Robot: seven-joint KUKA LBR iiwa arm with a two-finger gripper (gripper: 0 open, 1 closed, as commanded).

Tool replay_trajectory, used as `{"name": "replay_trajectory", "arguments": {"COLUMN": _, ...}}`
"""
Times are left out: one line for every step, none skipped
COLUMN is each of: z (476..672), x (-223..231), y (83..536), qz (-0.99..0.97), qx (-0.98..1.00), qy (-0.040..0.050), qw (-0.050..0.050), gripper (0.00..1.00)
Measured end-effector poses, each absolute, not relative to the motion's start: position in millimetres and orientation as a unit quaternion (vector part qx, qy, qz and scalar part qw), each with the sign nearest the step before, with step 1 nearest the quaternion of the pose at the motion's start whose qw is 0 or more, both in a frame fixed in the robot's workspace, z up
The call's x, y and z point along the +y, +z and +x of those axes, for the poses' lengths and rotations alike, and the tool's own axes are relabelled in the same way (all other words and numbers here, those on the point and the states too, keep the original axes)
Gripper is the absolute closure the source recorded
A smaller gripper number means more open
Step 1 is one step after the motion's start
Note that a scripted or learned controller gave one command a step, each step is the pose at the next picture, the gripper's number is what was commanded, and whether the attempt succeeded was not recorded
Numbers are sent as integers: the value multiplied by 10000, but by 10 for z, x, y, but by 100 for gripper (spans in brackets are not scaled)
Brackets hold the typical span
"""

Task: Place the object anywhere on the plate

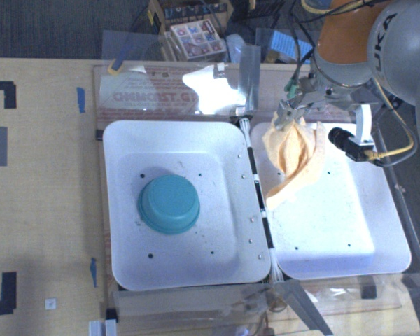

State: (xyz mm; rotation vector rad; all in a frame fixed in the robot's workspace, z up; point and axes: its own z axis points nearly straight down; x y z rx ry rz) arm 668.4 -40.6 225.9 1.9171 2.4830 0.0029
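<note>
Gripper (288, 117) pinching the top of the orange cloth (294, 161), which hangs from it over the right bin (350, 222), long axis trailing toward 7 o'clock. Teal plate (169, 203) sits in the left bin (126, 152), at about 8 o'clock from the gripper, well apart; the carry must cross the divider between bins.

An orange cloth (294, 161) hangs from the fingers (290, 115), apparently pinched; teal plate (169, 203) sits in the left bin (126, 152).
</note>
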Motion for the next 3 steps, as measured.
{"name": "replay_trajectory", "arguments": {"z": 6526, "x": 63, "y": 2165, "qz": 4417, "qx": 8972, "qy": 1, "qw": 0, "gripper": 100}}
{"name": "replay_trajectory", "arguments": {"z": 6369, "x": 526, "y": 2112, "qz": 2553, "qx": 9669, "qy": 7, "qw": 5, "gripper": 100}}
{"name": "replay_trajectory", "arguments": {"z": 6233, "x": 993, "y": 2226, "qz": 594, "qx": 9982, "qy": 12, "qw": 14, "gripper": 100}}
